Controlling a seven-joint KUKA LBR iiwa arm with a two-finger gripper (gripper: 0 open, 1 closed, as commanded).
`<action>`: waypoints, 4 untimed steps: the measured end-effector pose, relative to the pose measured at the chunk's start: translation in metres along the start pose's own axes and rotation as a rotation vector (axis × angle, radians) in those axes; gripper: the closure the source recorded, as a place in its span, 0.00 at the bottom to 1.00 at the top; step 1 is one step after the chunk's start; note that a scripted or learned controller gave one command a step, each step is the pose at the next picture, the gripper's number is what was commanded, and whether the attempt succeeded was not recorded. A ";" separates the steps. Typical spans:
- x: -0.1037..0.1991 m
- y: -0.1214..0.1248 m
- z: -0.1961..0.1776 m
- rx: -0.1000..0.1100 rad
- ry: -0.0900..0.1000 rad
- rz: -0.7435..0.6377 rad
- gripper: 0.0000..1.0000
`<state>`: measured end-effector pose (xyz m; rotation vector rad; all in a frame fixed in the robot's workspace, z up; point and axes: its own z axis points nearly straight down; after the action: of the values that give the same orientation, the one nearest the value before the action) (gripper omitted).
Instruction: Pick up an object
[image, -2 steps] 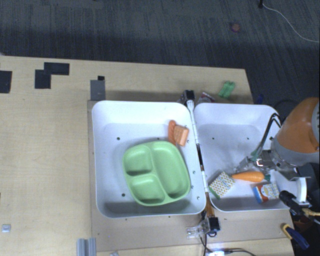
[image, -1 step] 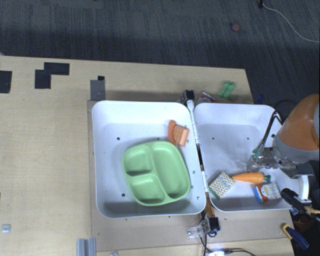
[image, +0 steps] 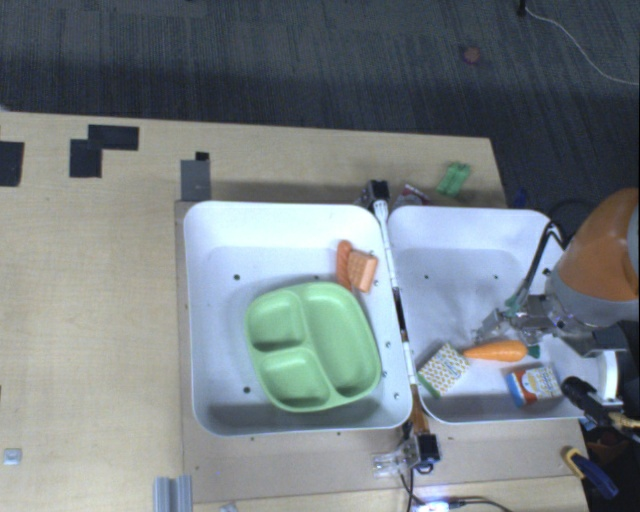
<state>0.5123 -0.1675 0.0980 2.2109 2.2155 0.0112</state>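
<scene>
I'm looking down on a pale wooden bench (image: 90, 330) set against dark grey carpet, with a few black patches along its far left. Two shallow white plastic bins sit side by side on it. The left bin (image: 215, 300) holds two things: one smooth green plate (image: 312, 346) with three compartments and rounded corners, and one small orange ridged piece (image: 355, 266) resting against the wall beside the divider. The right bin (image: 450, 255) holds three: one orange carrot-shaped toy (image: 495, 351), tapered and glossy, one small speckled greenish packet (image: 443, 368) near the front left corner, and one little printed carton (image: 532, 384) with blue and red on it, whose writing is too small for me to read. A small green object (image: 453, 179) lies on the bench behind the bins. The gripper (image: 520, 320) hangs just above the carrot's right end, touching or nearly so; I cannot tell whether it is released or clenched.
</scene>
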 end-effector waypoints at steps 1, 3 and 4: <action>0.023 0.158 0.015 0.008 0.003 -0.004 0.00; 0.023 0.159 0.003 0.005 0.002 -0.010 0.00; 0.024 0.161 -0.009 -0.001 0.000 -0.016 1.00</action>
<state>0.6732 -0.1431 0.1092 2.1923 2.2330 0.0118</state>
